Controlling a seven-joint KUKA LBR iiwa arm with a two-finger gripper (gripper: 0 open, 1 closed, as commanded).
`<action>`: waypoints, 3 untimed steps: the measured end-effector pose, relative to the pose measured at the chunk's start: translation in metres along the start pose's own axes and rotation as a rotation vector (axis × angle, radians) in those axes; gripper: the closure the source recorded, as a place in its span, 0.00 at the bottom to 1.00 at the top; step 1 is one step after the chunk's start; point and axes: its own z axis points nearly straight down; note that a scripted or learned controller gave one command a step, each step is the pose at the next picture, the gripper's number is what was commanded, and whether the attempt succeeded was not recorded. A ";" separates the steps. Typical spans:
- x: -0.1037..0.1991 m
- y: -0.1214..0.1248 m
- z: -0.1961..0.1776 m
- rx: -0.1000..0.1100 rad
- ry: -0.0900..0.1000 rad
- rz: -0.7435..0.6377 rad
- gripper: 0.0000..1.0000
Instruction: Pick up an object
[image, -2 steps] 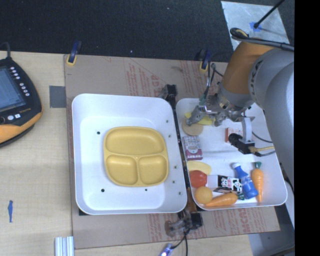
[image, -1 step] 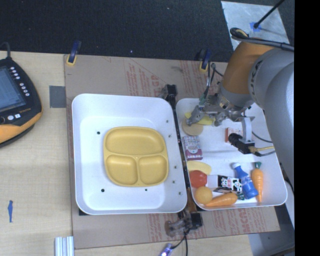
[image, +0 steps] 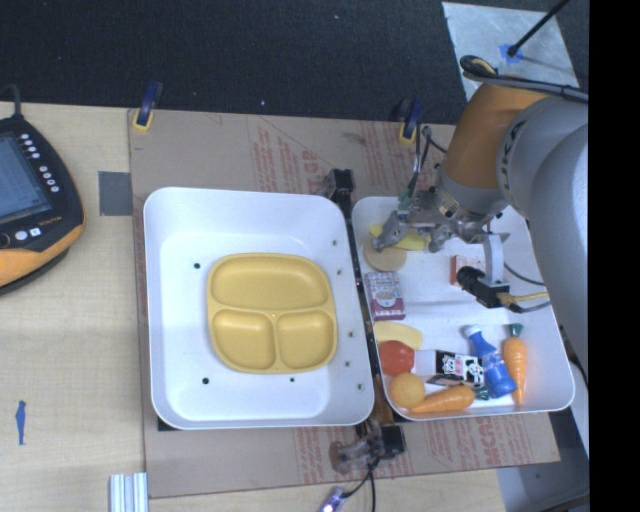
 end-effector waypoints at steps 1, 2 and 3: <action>-0.001 0.000 0.000 0.000 0.000 0.001 0.00; -0.007 0.000 0.000 -0.001 0.001 0.001 0.00; 0.003 0.000 0.000 0.000 -0.001 0.000 0.00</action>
